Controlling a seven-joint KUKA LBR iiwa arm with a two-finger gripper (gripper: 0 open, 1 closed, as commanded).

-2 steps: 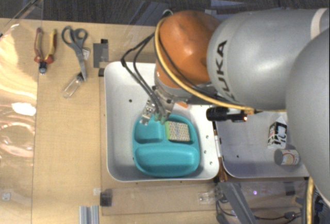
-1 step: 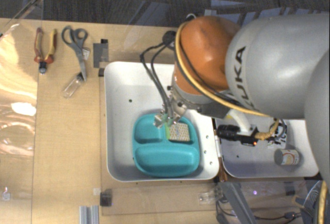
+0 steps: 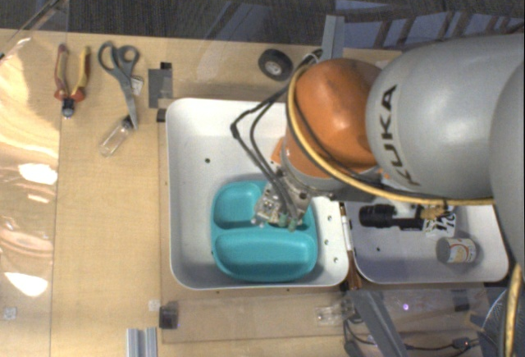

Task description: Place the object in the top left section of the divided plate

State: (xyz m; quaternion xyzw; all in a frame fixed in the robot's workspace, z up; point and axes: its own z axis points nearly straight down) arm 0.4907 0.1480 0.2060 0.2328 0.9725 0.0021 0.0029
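A teal divided plate [image 3: 261, 250] lies in the lower part of the left white bin [image 3: 193, 183]. Its top left section [image 3: 233, 204] shows bare teal, and a long section runs along its near side. My gripper [image 3: 277, 212] hangs over the plate's upper right part, just right of the top left section. A small greenish, pale bit shows at its tip, too small to tell whether it is a held object. The large grey arm with its orange band [image 3: 332, 121] hides the bin's right side and the rest of the plate's top right.
The right bin [image 3: 484, 269] holds a small grey can [image 3: 457, 250] and a black-and-white patterned piece [image 3: 444, 221]. On the bench to the left lie red-handled pliers [image 3: 70, 76], scissors [image 3: 123, 76] and a black block [image 3: 162, 84]. A black tape roll [image 3: 276, 62] lies behind the left bin.
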